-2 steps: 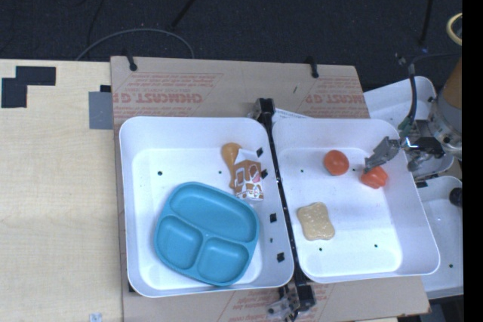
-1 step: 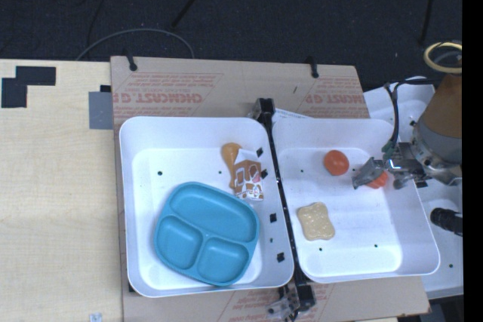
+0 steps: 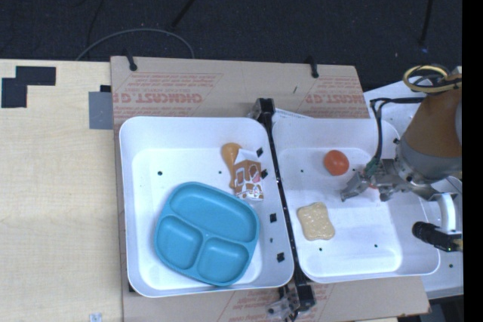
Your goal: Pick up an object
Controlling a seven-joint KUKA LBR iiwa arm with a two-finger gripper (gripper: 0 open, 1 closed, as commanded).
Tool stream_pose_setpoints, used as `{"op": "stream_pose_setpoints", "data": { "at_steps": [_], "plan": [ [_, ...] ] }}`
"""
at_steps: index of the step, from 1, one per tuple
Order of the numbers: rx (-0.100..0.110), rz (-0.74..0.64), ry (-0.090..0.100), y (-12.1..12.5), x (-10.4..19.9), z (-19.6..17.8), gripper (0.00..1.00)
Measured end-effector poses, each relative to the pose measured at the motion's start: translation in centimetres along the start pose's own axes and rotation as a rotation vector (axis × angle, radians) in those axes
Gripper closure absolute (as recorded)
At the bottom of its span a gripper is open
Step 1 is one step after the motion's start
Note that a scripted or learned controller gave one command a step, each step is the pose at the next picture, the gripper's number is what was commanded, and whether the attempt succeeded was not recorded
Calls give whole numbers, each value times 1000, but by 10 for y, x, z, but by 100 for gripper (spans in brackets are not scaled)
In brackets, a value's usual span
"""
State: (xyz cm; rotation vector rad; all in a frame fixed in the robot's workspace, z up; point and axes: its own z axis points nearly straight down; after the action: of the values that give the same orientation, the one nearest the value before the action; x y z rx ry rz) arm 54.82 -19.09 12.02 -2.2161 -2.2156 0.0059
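The camera view looks down at a slant on a pale wooden tabletop (image 3: 53, 185) that carries two shallow white bins side by side on a sheet of cardboard (image 3: 226, 87). The left bin (image 3: 139, 154) holds a blue divided plate (image 3: 205, 232) with three compartments, lying flat toward the near side. Just beyond the plate's far right edge sit a small orange-brown object (image 3: 231, 153) and, touching it, a small white packet with red print (image 3: 248, 181), both close to the wall shared with the other bin.

The right bin (image 3: 355, 260) holds a round orange-red ball (image 3: 336, 161) near its far side and a flat, pale yellow piece (image 3: 315, 222) toward the middle, well apart from the ball. The grey arm with its orange band (image 3: 436, 124) reaches in from the right. Its pincer (image 3: 361, 185) hangs low over the right bin, just to the near right of the ball and not touching it. Nothing is visible between its fingers, and whether they stand open or closed cannot be told from this angle.
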Motion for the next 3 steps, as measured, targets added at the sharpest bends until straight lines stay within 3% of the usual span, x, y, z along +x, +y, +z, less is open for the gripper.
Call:
{"op": "stream_pose_setpoints", "data": {
  "at_steps": [1, 2, 3],
  "plan": [
    [-5, 1, -2, 0, 1, 34, 0],
    [-6, 4, -2, 0, 0, 22, 100],
    [-11, -2, -4, 3, -3, -41, 100]
  ]
}}
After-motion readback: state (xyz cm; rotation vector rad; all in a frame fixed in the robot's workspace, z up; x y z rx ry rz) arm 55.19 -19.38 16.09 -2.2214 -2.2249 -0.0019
